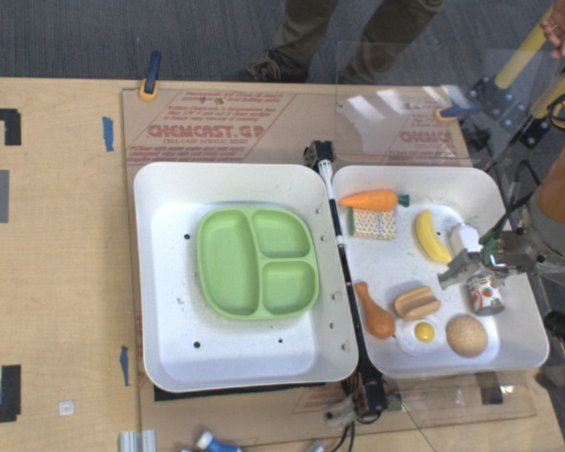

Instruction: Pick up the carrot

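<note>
Camera view: our claw (pixel 464 269) hangs spread wide, holding nothing, near the banana (pixel 431 237). The carrot (pixel 368 200) lies along the right bin's (pixel 523 342) far edge; we should straddle its narrow width.

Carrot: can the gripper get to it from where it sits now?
Probably yes. The carrot lies exposed at the right bin's far edge, nothing on top; the gripper would pass over the banana. The patterned block crowds one side.
</note>
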